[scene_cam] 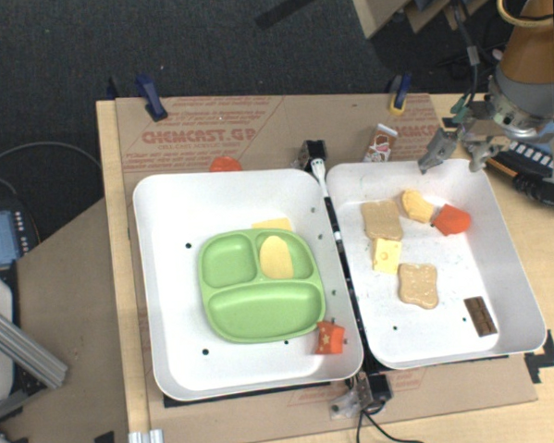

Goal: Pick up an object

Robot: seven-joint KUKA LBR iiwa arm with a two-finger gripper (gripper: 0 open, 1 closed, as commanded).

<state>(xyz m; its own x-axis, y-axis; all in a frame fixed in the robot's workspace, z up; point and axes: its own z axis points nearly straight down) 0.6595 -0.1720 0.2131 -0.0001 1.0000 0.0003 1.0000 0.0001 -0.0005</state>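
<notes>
- In the right bin (511,278), at its upper part: a tan bread slice (382,220), just right of it a yellow-and-orange piece (418,206) touching a red-orange block (454,220).
- Lower in the same bin: a yellow cheese wedge with holes (386,255), below it a toast slice (418,284), and near the lower right corner a dark brown bar (480,315).
- Gripper (453,151) at the upper right of the frame, above the far rim of the right bin, fingers spread apart, nothing between them.
- Well apart from every object in the bin; nearest to the yellow-and-orange piece and the red-orange block.
- In the left bin (164,268): a green divided plate (260,286) with a yellow oval piece (276,258) in its upper right compartment.
- Behind the plate, a pale yellow flat piece (272,226), partly hidden by the rim.
- At the lower right of the plate, touching it, a small orange-red object (329,338).
- Beyond the bins, on the cardboard (253,125): a small carton (379,146) near the top middle, and an orange disc (224,164) at the far edge of the left bin.
</notes>
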